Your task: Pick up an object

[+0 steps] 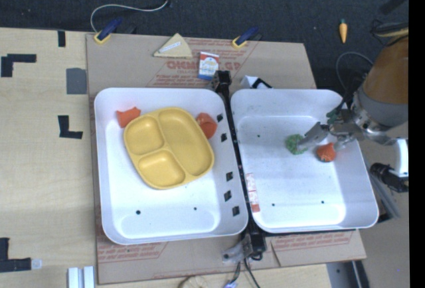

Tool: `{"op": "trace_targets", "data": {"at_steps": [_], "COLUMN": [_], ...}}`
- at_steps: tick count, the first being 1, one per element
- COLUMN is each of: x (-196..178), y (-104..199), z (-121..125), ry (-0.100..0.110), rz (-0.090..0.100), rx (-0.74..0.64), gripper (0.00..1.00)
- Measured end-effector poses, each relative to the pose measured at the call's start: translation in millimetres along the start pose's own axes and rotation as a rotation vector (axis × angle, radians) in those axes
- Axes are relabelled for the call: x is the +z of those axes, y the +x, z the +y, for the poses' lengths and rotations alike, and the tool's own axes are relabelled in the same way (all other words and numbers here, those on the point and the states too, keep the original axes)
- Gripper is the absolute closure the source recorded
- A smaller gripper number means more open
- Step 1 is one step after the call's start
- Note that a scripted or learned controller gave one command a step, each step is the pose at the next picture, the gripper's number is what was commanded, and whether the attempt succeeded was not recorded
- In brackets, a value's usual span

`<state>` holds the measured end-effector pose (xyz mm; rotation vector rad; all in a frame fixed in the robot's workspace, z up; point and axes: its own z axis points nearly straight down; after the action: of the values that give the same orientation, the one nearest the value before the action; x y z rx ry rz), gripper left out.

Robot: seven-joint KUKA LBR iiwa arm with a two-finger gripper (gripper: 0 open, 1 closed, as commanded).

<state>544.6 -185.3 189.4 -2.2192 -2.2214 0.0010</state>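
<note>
While my arm reaches in from the right, my pincer (312,139) sits low inside the right bin (292,210), near its right wall. One finger (309,139) stretches out leftward, and its tip touches or nearly touches a small green lump (294,144), which lies on the bin floor just at the finger's end. A small orange-red piece (325,153) lies just below and to the right of my pincer, close under my wrist. Whether my fingers are spread or closed I cannot tell from here, and I cannot see that either piece is caught between them.

Well off to the left of my pincer, across the dividing rims, stands the left bin (119,214). In it rests a yellow divided plate (169,146), tilted across the floor. A flat orange piece (127,115) lies at the plate's upper left edge, and a rounder orange-red piece (207,125) lies against its upper right edge, on the side nearest my pincer.
</note>
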Motion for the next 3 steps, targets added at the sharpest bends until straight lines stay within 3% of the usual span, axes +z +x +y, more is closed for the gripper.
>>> {"op": "trace_targets", "data": {"at_steps": [1,2,3], "x": [101.9,102.8,92.8], "y": [11.8,53.6,52.9], "z": [62.9,52.3,52.6], "ry": [-0.008,-0.006,-0.007], "rz": [-0.004,-0.003,-0.005], "rx": [-0.001,-0.001,-0.001], "gripper": [0.0,0.0,1.0]}}
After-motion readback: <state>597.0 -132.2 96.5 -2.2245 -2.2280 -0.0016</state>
